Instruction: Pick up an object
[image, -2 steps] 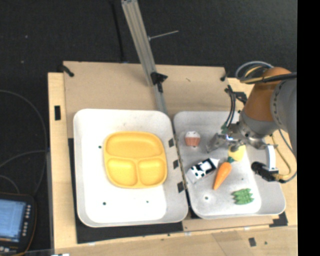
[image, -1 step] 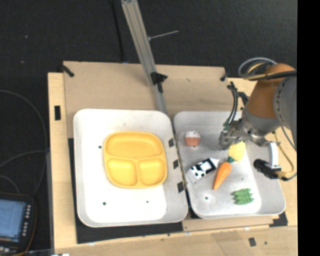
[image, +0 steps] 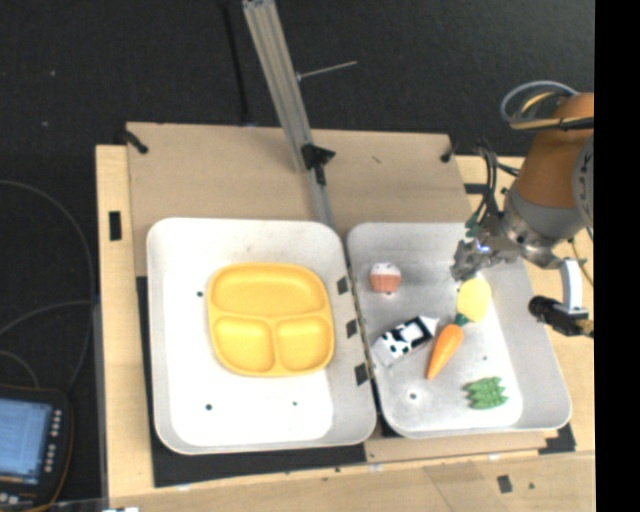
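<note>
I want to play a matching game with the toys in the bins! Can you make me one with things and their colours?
Things:
1. divided plate
2. carrot
3. leafy toy
4. little carton

Colours:
A. green
B. black and white
C. yellow
D. orange

Right pairs: 1-C, 2-D, 3-A, 4-B.
</note>
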